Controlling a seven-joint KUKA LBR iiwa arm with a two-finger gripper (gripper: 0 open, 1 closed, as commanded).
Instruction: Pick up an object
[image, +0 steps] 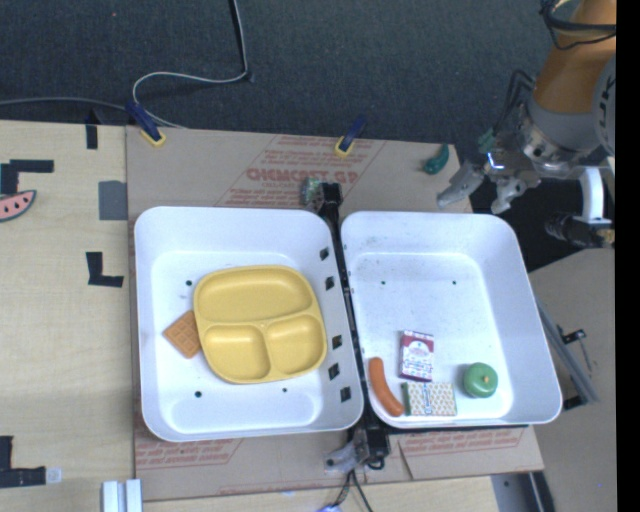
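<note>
Left bin: yellow tray, cracker. Right bin: sausage, red box, patterned packet, green apple, all untouched. Claw spread wide, grasping nothing, beyond bin's far corner. Pick not yet begun.

Cardboard sheet (clamped) covers the bench; dark carpet behind.

Two white bins are sitting side by side on a cardboard sheet that is covering the table. Yellow-and-blue clamps are gripping the sheet's far edge. A grey cable is trailing across the dark floor behind. Black tape marks are lying on the table at left.
</note>
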